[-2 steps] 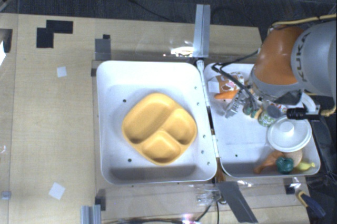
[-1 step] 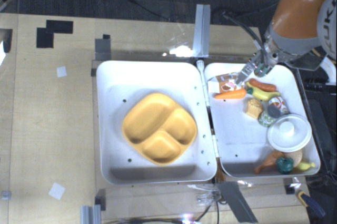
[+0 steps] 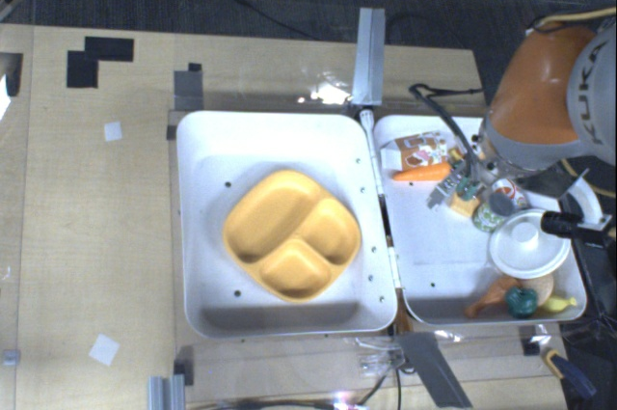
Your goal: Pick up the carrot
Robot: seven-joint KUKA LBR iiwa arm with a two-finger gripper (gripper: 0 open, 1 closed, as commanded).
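— One camera, fixed above the bench (image 3: pixel 96 234), gives us the whole scene: two white bins side by side, the left bin (image 3: pixel 202 302) with a yellow sectioned tray (image 3: pixel 291 232), the right bin (image 3: pixel 424 292) cluttered with small things.

— Where do we place the carrot (image 3: pixel 420 174)?

— Up in the right bin's far-left corner, orange, lying with its long axis nearly level across the frame, just below a printed packet (image 3: pixel 421 150). It rests on the bin floor, not lifted.

— And the pincer (image 3: pixel 451 191)?

— Just to the carrot's right and slightly nearer us, so the carrot lies toward the frame's left from it. We judge the coming move a short shift leftward. Whether its fingers are spread or pressed together, we cannot tell.

— The arm (image 3: pixel 540 104)?

— Reaching in from the right, grey-and-orange bulk hanging over the right bin's far side, wrist angled down and left.
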